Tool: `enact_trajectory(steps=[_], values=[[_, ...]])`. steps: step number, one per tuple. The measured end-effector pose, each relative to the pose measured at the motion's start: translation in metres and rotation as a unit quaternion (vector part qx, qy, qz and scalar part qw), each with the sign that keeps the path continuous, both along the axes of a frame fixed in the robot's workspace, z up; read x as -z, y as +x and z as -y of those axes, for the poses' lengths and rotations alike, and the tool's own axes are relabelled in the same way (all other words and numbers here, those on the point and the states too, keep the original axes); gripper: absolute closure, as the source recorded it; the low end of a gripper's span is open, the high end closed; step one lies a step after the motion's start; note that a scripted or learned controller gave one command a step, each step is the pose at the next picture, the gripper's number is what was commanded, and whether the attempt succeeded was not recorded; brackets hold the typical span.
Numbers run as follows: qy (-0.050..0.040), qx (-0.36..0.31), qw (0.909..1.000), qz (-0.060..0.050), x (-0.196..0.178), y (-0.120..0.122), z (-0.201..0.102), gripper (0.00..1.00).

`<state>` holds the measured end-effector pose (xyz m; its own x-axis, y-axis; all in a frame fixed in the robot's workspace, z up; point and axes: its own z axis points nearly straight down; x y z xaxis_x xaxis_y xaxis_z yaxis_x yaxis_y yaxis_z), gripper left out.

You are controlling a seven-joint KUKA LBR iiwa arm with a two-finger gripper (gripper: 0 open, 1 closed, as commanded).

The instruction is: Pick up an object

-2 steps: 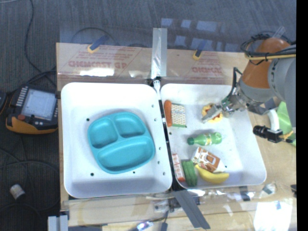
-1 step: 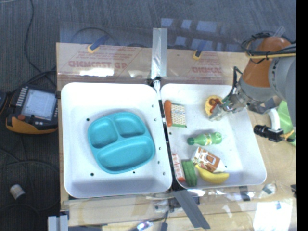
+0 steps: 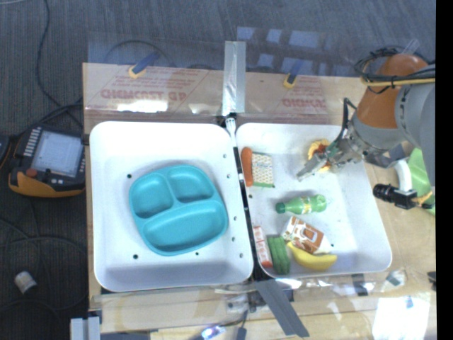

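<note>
Gripper (image 3: 313, 166) above green bottle (image 3: 302, 205), near right bin's (image 3: 379, 243) far edge; finger state unreadable; labels illegible.

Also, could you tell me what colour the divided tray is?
Turquoise tray, seen in the camera view.

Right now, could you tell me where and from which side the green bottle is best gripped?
I would take the green bottle across the middle of its body, coming straight down from above. It lies on its side along the right bin's floor, apart from the carton below it, so fingers could likely close over its narrow width.
</note>
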<state>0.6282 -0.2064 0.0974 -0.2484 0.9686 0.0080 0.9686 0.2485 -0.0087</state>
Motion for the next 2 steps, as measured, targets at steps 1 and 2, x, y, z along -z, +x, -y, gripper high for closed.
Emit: enact_trajectory(steps=[1, 2], values=[[0.0008, -0.022, 0.9997, 0.008, 0.0074, 0.0069, 0.0077, 0.0], [-0.0011, -0.022, 0.9997, 0.009, 0.002, 0.0069, 0.0097, 1.0]])
